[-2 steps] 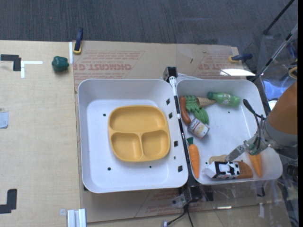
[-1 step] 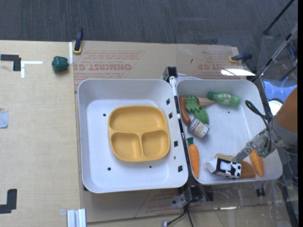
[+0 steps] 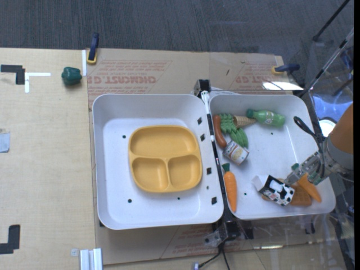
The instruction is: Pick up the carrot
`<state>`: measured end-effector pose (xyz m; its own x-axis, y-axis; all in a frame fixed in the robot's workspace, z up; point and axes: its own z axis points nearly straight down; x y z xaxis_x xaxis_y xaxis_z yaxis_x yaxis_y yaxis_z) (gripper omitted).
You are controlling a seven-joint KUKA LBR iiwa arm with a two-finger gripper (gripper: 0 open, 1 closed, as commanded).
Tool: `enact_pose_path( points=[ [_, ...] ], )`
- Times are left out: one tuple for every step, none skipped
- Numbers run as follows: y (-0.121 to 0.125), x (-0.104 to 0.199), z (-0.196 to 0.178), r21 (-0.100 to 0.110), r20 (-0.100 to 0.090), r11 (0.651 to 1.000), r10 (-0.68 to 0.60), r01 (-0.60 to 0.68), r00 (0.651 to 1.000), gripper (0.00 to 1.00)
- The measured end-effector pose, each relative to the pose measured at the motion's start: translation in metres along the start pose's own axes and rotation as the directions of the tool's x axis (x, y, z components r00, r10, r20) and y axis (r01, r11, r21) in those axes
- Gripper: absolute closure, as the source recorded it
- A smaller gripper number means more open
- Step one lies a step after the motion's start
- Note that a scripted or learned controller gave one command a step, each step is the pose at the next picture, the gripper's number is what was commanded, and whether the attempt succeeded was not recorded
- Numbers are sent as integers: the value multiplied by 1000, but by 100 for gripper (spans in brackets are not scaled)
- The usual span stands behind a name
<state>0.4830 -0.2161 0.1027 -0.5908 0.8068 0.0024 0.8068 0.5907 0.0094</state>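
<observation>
- I judge this the approach step: my gripper (image 3: 304, 173) hangs low at the right bin's (image 3: 281, 103) right side, and whether it is wide or narrow I cannot tell.
- The carrot (image 3: 230, 189) lies well apart, against that bin's left wall.
- Next: cross left, descend over it.
- Cardboard covers the counter (image 3: 39, 151); dark floor (image 3: 169, 10) beyond.

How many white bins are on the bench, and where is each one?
2. The left bin holds a yellow divided plate. The right bin holds the carrot along its left wall, among other toy foods.
</observation>
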Motion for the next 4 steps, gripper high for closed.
enact_pose_path(
  points=[
    [99,26,3,8,6,984,176,-176,984,100],
    [99,26,3,9,6,984,177,-177,984,0],
    [3,-3,11,4,-7,1000,2,-2,1000,0],
    [5,-5,1,1,1,1000,4,-4,1000,100]
  ],
)
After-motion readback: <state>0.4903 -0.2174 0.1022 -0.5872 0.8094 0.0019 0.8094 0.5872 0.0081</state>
